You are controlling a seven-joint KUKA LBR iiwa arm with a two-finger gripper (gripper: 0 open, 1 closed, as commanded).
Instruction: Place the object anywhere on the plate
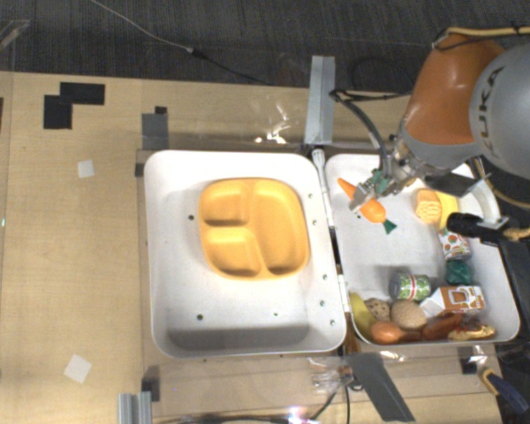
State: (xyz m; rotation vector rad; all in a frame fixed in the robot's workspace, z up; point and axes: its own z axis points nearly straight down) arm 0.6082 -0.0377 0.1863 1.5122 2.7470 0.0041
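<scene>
A: Hovering over the upper left of the right shallow white plastic bin (511, 321), the two-finger gripper (382, 186) hangs under the grey arm with its orange band (449, 87). How far along is this, by your reading?

B: Early. The yellow moulded plate with its three compartments (251, 226) sits in the left shallow white plastic bin (172, 263), nothing on it. Whatever goes there has not crossed the divide between bins.

A: And the object itself?

B: Best guess, the small orange toy carrot with a green stub end (371, 208). It lies directly below the gripper, near the bin's left wall, tilted, green end toward lower right. A second orange wedge-shaped piece (346, 187) lies just beside it, up and left.

A: Is it gripped?

B: Cannot tell. The fingertips are a small teal-and-metal blur right at the carrot's upper end; whether they stand apart, together, or clamped on it is not resolvable. No claim of a hold.

A: Anything crowding it?

B: Not much. A yellow blocky toy (428, 207) sits to the right, apart. The green-labelled tin can (412, 286) and the heap of toy food along the bottom edge (420, 321) are well apart.

A: Remaining work?

B: Secure the carrot, lift, carry left over the bin walls, release on the plate.
</scene>
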